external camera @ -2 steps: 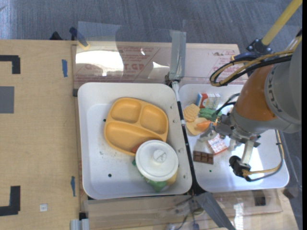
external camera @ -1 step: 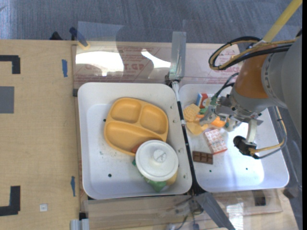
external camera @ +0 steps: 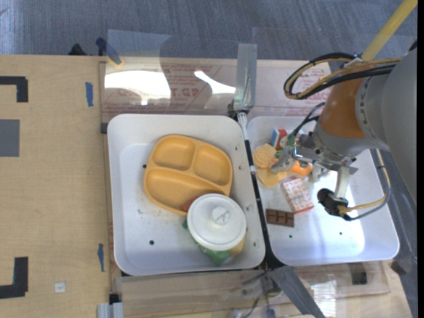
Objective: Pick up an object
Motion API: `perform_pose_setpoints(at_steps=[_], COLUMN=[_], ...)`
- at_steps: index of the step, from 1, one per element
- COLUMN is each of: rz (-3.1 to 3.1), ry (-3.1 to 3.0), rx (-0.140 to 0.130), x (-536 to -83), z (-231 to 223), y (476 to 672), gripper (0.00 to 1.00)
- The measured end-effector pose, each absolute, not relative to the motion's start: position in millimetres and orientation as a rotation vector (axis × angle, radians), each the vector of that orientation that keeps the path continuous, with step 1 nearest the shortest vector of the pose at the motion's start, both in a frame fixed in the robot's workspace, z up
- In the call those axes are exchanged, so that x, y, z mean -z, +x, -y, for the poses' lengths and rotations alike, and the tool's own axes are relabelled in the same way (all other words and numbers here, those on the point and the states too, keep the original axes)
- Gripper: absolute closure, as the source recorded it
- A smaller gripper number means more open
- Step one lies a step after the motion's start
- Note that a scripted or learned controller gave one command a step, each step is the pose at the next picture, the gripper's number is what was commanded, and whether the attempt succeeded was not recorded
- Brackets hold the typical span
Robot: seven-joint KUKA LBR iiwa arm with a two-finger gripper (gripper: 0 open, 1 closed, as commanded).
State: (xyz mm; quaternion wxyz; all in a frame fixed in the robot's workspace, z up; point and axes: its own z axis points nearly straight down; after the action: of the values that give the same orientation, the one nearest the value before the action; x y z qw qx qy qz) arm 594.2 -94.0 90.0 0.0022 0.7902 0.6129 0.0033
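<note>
My gripper (external camera: 293, 156) hangs low over the left part of the right bin (external camera: 344, 244), under the orange-banded wrist. Just left of it lie a pale yellow waffle-like piece (external camera: 265, 156) and a small red and blue item (external camera: 277, 138). An orange object (external camera: 301, 168) sits right below the gripper, touching or very close to it. A pinkish patterned packet (external camera: 296, 195) lies in front of that, and a brown chocolate bar (external camera: 279, 217) rests near the bin's left wall. The gripper's body hides its tips.
The left bin (external camera: 126, 197) holds a yellow divided plate (external camera: 189, 171) and a white-lidded green cup (external camera: 216, 227) that overlaps the plate's front. A metal divider post (external camera: 245, 78) stands behind the bins. Black and yellow cables (external camera: 344, 207) loop over the right bin.
</note>
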Motion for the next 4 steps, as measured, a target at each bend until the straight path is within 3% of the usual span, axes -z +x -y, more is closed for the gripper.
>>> perform_pose_setpoints(at_steps=[1,2,3,4], rz=[-1.921,-1.922,-1.983,-1.982], ry=[2.479,2.480,2.427,2.425], rx=[-0.016,-0.014,-0.009,-0.012], x=[-101.3,-100.3,-89.1,-99.8], z=[93.7,93.7,119.6,119.2], y=[595.5,595.1,603.1,604.1], gripper=[1.00,0.00,0.00,1.00])
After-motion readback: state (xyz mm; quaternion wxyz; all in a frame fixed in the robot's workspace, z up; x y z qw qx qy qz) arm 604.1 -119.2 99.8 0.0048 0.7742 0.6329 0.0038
